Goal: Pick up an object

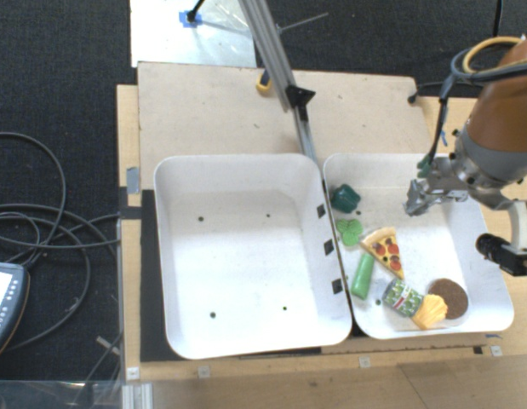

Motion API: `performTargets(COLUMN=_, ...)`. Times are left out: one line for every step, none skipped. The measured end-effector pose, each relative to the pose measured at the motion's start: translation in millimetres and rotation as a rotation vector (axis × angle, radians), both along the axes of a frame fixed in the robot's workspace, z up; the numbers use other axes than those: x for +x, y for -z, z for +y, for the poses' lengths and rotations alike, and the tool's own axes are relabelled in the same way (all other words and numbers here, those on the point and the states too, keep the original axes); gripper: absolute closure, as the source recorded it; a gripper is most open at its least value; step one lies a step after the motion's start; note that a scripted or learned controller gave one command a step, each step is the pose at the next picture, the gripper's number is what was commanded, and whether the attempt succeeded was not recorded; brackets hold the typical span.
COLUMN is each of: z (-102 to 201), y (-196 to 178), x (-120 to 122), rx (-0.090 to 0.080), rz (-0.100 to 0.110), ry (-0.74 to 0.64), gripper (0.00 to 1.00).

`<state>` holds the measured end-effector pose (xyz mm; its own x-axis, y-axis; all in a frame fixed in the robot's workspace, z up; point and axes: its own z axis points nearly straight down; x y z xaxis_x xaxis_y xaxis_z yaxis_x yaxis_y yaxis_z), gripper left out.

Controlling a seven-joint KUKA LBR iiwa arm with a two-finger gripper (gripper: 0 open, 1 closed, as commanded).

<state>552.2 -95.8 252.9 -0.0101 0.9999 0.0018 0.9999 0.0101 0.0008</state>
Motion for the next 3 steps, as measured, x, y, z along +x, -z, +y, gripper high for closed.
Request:
performTargets(z=60.7, y=-3.0, x=13.1, rx=0.000, rz=-0.002, ry=-0.002, gripper=1.00)
performTargets(z=115.2, y=13.3, x=26.6, rx=0.000, rz=0.000, ry=-0.001, gripper=1.00)
performTargets(z=174.8, y=7.6, x=37.8, rx=0.001, rz=-0.003, ry=-0.002, gripper=1.00)
